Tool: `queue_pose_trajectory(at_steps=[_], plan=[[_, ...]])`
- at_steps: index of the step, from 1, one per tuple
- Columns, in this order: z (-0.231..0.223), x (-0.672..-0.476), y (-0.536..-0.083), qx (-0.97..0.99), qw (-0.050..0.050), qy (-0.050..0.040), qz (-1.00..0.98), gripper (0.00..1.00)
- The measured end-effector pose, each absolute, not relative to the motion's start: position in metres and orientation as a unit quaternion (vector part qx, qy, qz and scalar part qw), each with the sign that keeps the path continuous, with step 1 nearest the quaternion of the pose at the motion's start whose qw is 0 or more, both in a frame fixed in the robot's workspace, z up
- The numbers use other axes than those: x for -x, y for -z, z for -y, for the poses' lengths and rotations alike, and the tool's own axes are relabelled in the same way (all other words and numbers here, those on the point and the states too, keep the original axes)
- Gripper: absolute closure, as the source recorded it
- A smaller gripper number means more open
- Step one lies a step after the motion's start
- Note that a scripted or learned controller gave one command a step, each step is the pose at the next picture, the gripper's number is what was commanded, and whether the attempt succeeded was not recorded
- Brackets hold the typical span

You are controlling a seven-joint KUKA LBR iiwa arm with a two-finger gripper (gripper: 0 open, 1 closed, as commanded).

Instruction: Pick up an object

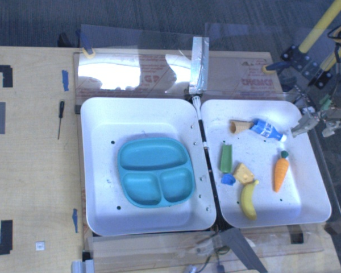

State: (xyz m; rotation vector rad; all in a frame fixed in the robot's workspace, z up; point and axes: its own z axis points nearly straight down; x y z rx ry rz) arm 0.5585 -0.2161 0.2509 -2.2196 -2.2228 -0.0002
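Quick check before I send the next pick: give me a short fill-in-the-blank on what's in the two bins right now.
1. The blue divided tray lies in the ____ bin.
2. The carrot lies in the right bin with its green top pointing toward the ____ edge of the bin.
3. The banana lies just below the ____ block.
4. The tray has ____ compartments.

Missing words: left; far; tan; three
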Motion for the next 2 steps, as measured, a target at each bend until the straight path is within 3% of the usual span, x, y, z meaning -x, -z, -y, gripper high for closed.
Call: queue_pose_trajectory(at_steps=[1, 2], plan=[[0.207, -0.526, -0.097, 0.716, 0.003, 0.0055, 0.698, 0.00], [0.208, -0.555, -0.090, 0.704, 0.005, 0.0069, 0.710, 0.00]])
